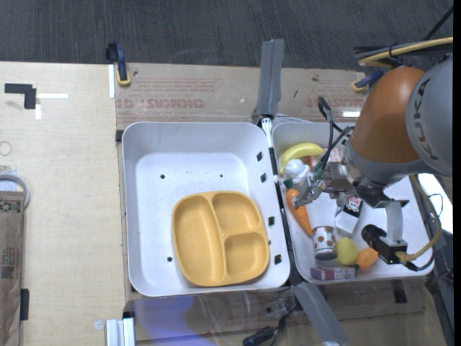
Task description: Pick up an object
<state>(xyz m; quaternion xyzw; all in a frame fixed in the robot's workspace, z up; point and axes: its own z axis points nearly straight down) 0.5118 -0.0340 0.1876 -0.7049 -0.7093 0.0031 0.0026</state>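
Camera view looks down on two white bins side by side, with the arm (pixel 392 121) reaching in from the right over the right bin (pixel 418 225). The gripper (pixel 311 191) sits low among the clutter there, near that bin's left wall; whether it is spread or pressed together I cannot tell, as the metal parts blur into the objects around it, and nothing can be seen clearly pinched.

Just below the gripper lies a carrot (pixel 300 212), slanting down and to the right, its upper end touching or nearly touching the gripper's tip. Just above the gripper is a small white object (pixel 293 169), and beyond that, further up, a banana (pixel 301 151) curves along the bin's upper end. Below the gripper and a little to its right stands a small can (pixel 324 242); beside the can are a yellow lemon-like fruit (pixel 346 250) and an orange piece (pixel 366 257), with a flat pink box (pixel 333 272) at the bin's lower edge. To the gripper's right a small white carton (pixel 348 215) rests near the wrist.

Well to the gripper's left, the left bin (pixel 144 193) holds a yellow divided plate (pixel 220 236).

As a judgement, the pick is at the reaching or closing stage: the gripper is down at the carrot, the likeliest target, but every object rests in the bin. Securing a hold and lifting remain.
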